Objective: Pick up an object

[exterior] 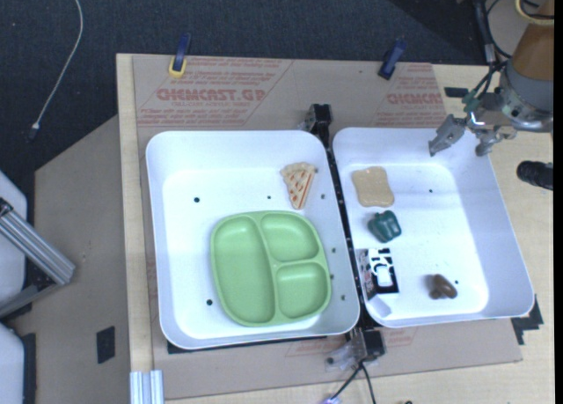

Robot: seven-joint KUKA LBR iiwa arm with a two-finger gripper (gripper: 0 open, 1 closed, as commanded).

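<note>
Pincer (463, 135) spread, empty, upper right of frame over right bin (493, 217) rim. Candidates mid-frame: tan slice (372, 186), green piece (384, 225). Risk: rim strike, flat slice slipping.

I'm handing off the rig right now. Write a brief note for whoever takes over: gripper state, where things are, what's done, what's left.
Gripper: open, holding nothing, over the top right corner of the right bin.
Right bin: bread slice, green pepper, black-and-white card by the left wall, brown piece near the bottom.
Left bin: green tray and waffle slice.
Done: nothing picked yet.
Left: lower onto one object, close and lift. The bread slice looks nearest.
</note>
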